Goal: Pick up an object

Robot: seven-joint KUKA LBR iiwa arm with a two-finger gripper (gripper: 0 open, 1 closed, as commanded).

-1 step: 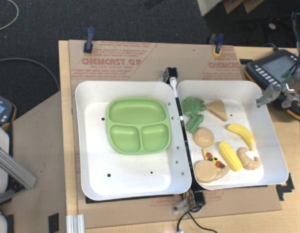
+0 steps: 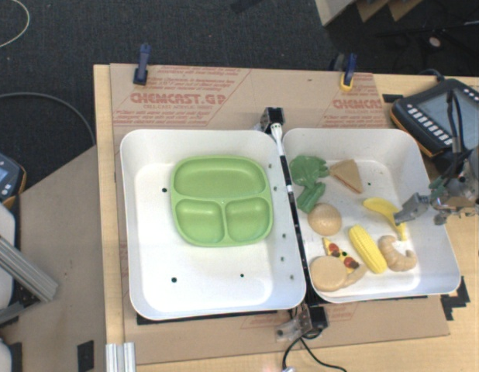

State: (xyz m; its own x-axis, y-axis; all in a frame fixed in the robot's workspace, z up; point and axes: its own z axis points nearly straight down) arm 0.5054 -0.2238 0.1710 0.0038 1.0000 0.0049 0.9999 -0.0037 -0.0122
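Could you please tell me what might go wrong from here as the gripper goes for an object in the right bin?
The gripper sits beside the banana, with the corn cob and mushroom crowded just below; it may nudge neighbours instead of gripping one. It is also near the right bin wall, so it may bump that wall.

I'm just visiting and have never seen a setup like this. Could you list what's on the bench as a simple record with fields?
left bin: holds a green divided tray
right bin: toy food
green item: near the bins' divider, at the top
wedge slice: right of the green item
banana: nearest the gripper
corn cob: lower middle
gripper: over the right bin's right side, holding nothing visible
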